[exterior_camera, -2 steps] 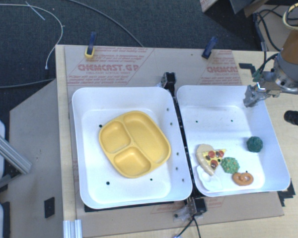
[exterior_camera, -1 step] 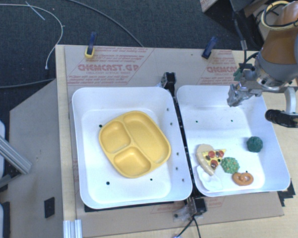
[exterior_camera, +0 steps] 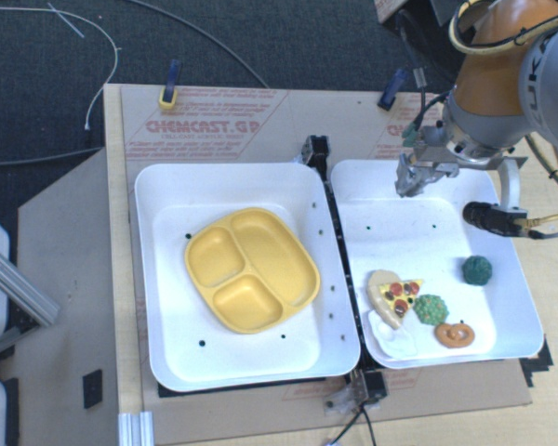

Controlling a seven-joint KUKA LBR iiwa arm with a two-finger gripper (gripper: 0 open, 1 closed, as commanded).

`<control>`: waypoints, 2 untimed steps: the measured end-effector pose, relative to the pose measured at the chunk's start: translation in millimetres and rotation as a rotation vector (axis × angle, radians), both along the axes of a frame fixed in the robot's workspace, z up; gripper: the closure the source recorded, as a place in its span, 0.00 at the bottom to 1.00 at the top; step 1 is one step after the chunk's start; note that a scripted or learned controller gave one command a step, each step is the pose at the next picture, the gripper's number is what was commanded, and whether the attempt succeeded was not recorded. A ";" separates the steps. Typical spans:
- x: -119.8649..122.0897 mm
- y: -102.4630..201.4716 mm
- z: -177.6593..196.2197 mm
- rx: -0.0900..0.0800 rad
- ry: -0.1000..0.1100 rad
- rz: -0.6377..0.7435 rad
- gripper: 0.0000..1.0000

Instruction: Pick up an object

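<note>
In the right bin (exterior_camera: 446, 226) lie a toy pizza slice (exterior_camera: 393, 297), a green broccoli piece (exterior_camera: 431, 308), a brown pretzel (exterior_camera: 455, 334) and a dark green ball (exterior_camera: 476, 269), all near the bin's front and right side. My gripper (exterior_camera: 415, 180) hangs over the back of the right bin, well behind these toys and apart from all of them. Nothing shows between its fingers. A yellow divided plate (exterior_camera: 251, 268) lies in the left bin (exterior_camera: 167, 212).
A black clamp (exterior_camera: 315, 150) sits at the back where the two bins meet. A black cylinder (exterior_camera: 494, 218) on the arm juts out over the right bin's right side. Blue clips (exterior_camera: 170, 82) hold the cardboard sheet (exterior_camera: 214, 119) under the bins.
</note>
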State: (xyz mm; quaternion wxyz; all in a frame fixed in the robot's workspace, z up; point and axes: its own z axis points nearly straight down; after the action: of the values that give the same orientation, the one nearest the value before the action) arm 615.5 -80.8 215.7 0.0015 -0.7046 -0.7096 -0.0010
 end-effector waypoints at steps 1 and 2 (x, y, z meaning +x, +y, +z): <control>-3.0 62.5 -2.6 0.000 0.002 0.000 1.00; -10.0 118.6 3.5 0.000 0.001 0.000 1.00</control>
State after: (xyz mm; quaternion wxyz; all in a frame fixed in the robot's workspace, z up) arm 605.5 37.8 219.2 0.0022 -0.7046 -0.7096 -0.0006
